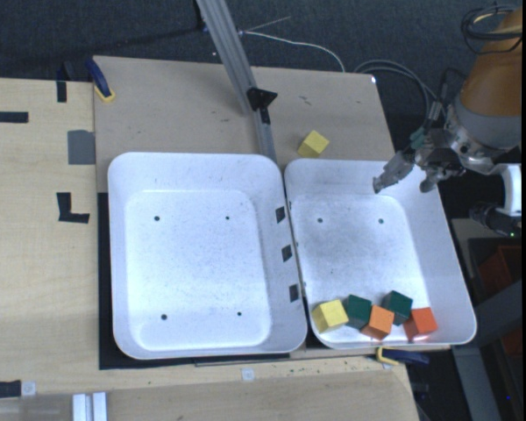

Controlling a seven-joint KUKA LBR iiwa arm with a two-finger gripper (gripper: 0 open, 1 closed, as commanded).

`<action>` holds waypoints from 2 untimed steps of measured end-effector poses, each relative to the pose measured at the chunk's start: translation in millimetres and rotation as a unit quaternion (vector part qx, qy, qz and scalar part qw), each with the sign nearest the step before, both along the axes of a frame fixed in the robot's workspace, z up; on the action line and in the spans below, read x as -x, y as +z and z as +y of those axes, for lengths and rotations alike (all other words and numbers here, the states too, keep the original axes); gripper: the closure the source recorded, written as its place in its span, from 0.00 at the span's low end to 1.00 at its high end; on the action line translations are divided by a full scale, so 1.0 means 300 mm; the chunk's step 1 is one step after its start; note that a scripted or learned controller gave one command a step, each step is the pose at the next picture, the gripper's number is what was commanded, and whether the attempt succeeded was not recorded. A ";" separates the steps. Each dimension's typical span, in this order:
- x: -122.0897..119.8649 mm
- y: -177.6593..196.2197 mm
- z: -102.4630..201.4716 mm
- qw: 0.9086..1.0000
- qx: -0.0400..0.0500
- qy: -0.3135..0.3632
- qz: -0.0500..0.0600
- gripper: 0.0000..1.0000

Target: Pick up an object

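Several small blocks lie huddled at the near edge of the right bin (351,235): a yellow block (330,313), a green block (358,307), an orange block (380,321), a dark green block (398,303) and a red-orange block (422,321). My gripper (408,181) hangs over the far right corner of that bin, well away from the blocks. Its two fingers (385,179) are spread apart and open, with nothing between them.
The left bin (123,235) sits beside the right one. Another yellow block (314,144) rests on the bench just beyond the right bin's far rim. A grey metal post (232,46) slants across the bench toward the gap between the bins.
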State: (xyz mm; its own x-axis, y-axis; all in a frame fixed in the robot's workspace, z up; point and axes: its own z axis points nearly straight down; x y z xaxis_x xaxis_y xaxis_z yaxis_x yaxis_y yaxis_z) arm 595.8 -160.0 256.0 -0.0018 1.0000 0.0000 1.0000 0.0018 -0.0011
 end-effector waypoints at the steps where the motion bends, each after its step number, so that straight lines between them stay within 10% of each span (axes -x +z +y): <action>1: -0.212 0.004 0.192 1.000 -0.001 0.003 -0.002 0.00; 2: -0.168 0.143 0.186 1.000 0.000 0.000 -0.002 0.00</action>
